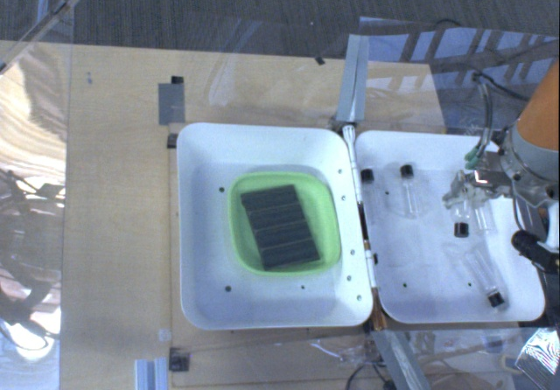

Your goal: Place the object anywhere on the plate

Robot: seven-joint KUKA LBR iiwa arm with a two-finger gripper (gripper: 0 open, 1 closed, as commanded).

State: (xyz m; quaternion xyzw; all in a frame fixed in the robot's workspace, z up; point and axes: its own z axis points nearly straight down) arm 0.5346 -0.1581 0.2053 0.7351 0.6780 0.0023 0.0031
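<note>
Clear vial (pixel 408 190) with black cap, seemingly lying in right bin (pixel 437 309).

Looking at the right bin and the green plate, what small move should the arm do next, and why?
Probably lower the claw onto the clear vial just under it. The green plate in the left bin already carries a dark ridged block, while three clear vials lie loose in the right bin. No vial is visibly gripped, so grasping comes before any carrying.
</note>
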